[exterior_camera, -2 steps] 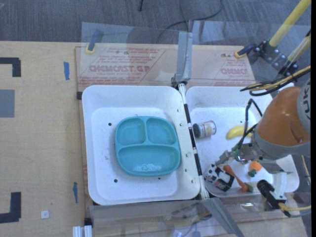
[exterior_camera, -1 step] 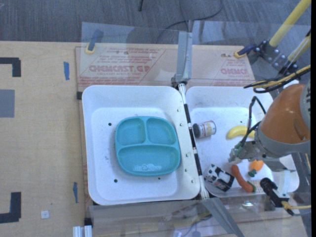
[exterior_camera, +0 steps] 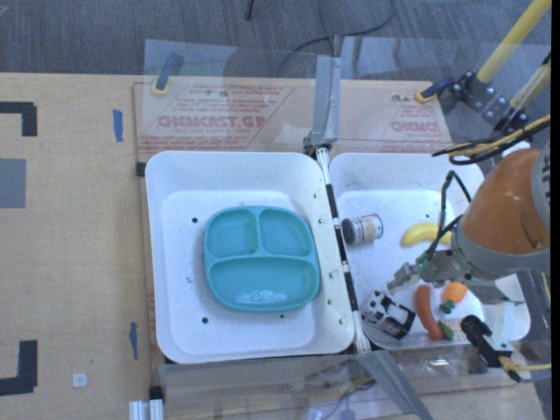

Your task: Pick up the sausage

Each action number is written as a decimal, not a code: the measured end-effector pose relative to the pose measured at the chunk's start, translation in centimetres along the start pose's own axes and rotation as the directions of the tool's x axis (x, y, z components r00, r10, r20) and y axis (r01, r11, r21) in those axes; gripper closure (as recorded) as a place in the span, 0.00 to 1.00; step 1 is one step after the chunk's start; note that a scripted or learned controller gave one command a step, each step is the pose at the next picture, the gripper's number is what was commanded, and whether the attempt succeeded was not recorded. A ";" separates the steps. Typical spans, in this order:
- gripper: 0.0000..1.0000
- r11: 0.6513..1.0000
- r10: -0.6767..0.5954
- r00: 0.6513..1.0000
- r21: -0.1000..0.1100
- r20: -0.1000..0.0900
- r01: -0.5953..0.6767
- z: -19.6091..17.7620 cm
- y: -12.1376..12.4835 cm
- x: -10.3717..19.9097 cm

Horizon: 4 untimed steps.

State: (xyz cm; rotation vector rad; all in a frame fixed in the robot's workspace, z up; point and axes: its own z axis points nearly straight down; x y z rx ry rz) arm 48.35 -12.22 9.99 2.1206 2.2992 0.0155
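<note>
The sausage (exterior_camera: pixel 427 312) is a reddish-orange stick lying near the front of the right bin (exterior_camera: pixel 394 204). My gripper (exterior_camera: pixel 428 280) hangs just above the sausage's far end, at the end of the grey arm with its orange band (exterior_camera: pixel 506 213). Its fingers stand open, with one grey finger (exterior_camera: pixel 404 276) to the left of the sausage's tip. Nothing is held between them.
In the right bin, a small jar (exterior_camera: pixel 363 228) lies at the left, a banana (exterior_camera: pixel 422 233) behind the gripper, an orange carrot piece (exterior_camera: pixel 453 293) right of the sausage, and a black-and-white item (exterior_camera: pixel 390 315) to its left. The left bin (exterior_camera: pixel 175 182) holds a teal divided plate (exterior_camera: pixel 260 258).
</note>
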 end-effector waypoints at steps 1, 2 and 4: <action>0.00 0.999 -0.048 0.999 0.009 -0.006 0.048 1.1 -0.2 -0.4; 1.00 0.999 -0.040 0.999 0.002 -0.001 0.040 0.0 -0.1 -0.9; 1.00 0.996 0.088 0.996 0.016 -0.001 -0.088 -8.4 2.8 7.8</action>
